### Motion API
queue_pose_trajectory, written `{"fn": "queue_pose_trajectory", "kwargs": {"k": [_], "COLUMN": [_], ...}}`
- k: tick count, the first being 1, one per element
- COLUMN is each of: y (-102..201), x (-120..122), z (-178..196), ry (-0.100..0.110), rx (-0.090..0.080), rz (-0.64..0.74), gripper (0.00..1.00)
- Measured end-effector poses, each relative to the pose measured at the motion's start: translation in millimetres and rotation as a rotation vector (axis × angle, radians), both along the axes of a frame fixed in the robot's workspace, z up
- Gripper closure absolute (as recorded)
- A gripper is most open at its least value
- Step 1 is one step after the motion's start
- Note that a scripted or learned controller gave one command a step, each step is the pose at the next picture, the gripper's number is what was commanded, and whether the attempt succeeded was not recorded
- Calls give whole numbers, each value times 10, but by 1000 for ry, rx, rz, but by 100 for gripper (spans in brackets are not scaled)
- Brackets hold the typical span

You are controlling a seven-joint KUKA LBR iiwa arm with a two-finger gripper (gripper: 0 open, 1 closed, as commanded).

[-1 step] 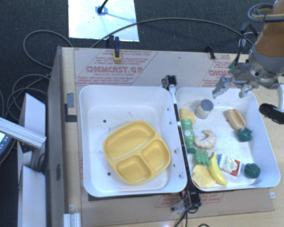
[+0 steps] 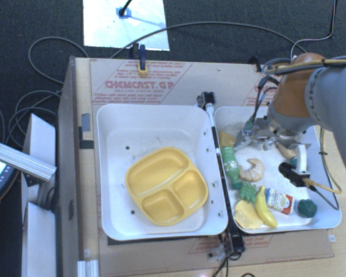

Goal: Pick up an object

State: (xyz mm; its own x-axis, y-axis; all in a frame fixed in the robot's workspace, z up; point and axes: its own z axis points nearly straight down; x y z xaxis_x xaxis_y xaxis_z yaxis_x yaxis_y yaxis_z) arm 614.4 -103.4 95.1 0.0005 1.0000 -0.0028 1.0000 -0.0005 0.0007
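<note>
In the upper part of the right bin (image 2: 333, 215), my gripper (image 2: 257, 136) hovers — whether it's spread or pinched I cannot tell — just above the croissant (image 2: 252, 169) at the frame's centre-right.

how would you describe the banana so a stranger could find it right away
Look in the right-hand white bin, the one crowded with toy food beside the arm. Near its front edge lies the banana, a slim curved yellow piece between a pale yellow wedge and a red-and-white packet. It is the brightest yellow thing there.
</note>
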Motion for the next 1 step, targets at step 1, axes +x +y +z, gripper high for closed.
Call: {"fn": "queue_pose_trajectory", "kwargs": {"k": [1], "y": [-165], "x": [548], "z": [-101], "ry": [-2], "rx": [2], "rz": [5], "gripper": [0]}}
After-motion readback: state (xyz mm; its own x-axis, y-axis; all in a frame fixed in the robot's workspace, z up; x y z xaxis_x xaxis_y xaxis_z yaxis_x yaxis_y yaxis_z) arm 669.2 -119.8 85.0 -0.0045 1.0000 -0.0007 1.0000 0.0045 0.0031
